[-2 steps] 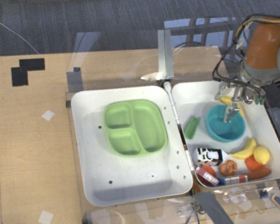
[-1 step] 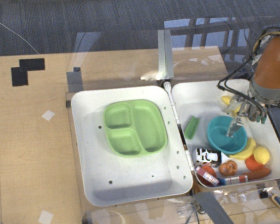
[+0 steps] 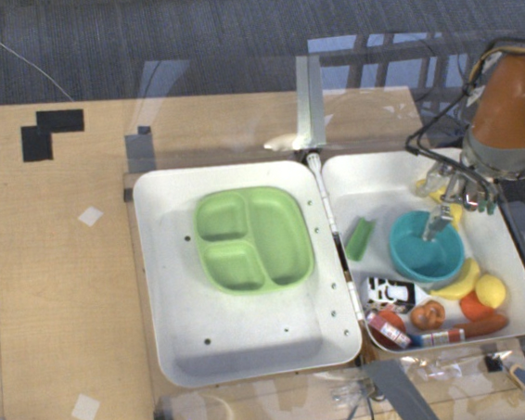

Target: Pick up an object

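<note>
The teal bowl sits in the right bin, towards its middle, and the pincer hangs directly over the bowl's far rim, reaching down from the grey arm with its orange band at the right; whether it is open or closed cannot be told from this slanted view, and nothing shows between its tips. A green block lies just left of the bowl. Near the bin's front edge crowd a yellow banana touching the bowl, a yellow lemon-like fruit, an orange piece, a small apple, a red sausage-shaped piece, a marker, a red tube and a black-and-white card. The left bin carries a light green divided tray with three compartments. Both bins rest on a pale wooden table bearing black tape marks, with clear panels standing around it. Beyond the table lies dark grey carpet.
</note>
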Tool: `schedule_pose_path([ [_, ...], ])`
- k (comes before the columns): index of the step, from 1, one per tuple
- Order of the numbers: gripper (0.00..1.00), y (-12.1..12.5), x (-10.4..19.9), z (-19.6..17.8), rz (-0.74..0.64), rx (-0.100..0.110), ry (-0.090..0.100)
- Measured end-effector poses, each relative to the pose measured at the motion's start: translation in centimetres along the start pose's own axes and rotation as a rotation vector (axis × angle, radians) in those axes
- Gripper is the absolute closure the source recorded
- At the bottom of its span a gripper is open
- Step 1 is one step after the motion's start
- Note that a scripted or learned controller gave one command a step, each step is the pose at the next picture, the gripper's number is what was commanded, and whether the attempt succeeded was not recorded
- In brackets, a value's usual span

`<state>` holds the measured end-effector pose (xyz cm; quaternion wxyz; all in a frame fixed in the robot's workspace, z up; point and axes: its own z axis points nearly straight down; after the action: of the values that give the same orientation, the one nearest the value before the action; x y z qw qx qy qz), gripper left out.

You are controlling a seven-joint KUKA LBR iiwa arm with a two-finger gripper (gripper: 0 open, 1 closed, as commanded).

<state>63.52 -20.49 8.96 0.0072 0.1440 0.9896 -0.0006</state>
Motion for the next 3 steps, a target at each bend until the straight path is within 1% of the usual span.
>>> schedule_pose_path([
  [1,0.0,6.0,0.4,0.0,-0.043,-0.003,0.0],
  [2,0.0,10.2,1.5,-0.1,-0.054,-0.003,0.001],
  [3,0.0,6.2,-0.6,-5.3,-0.19,0.0,-0.002],
])
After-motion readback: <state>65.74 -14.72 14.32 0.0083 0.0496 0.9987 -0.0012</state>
